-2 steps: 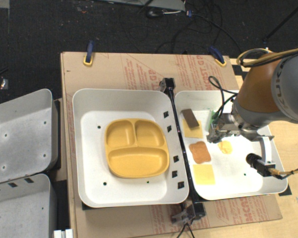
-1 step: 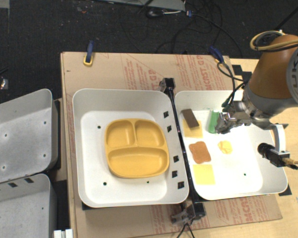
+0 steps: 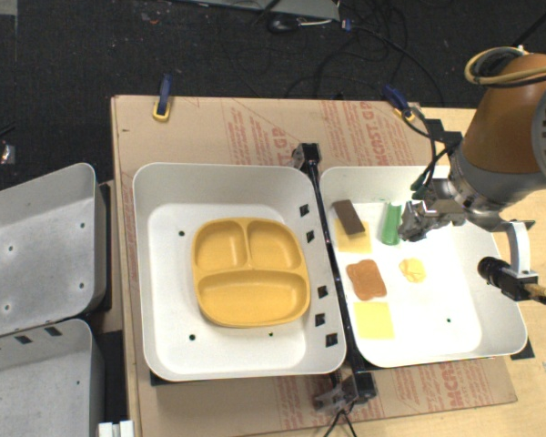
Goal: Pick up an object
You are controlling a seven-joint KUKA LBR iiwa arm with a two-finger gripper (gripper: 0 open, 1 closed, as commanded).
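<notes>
The right bin (image 3: 491, 330) holds several small items. A green cylinder (image 3: 390, 223) stands near its back, with a dark brown block (image 3: 348, 215) lying on a pale yellow piece (image 3: 353, 236) to its left. Lower down lie a reddish-brown patty (image 3: 367, 279), a yellow square slice (image 3: 374, 320) and a small yellow lump (image 3: 412, 269). My gripper (image 3: 416, 221) hangs just right of the green cylinder, close beside it. Nothing shows between its tips.
A yellow divided plate (image 3: 251, 271) lies in the left bin (image 3: 164, 335). A black divider with clips (image 3: 326, 262) runs between the bins. A black fitting (image 3: 502, 276) sits at the right bin's right wall. Grey lids (image 3: 36, 244) lie off the bench to the left.
</notes>
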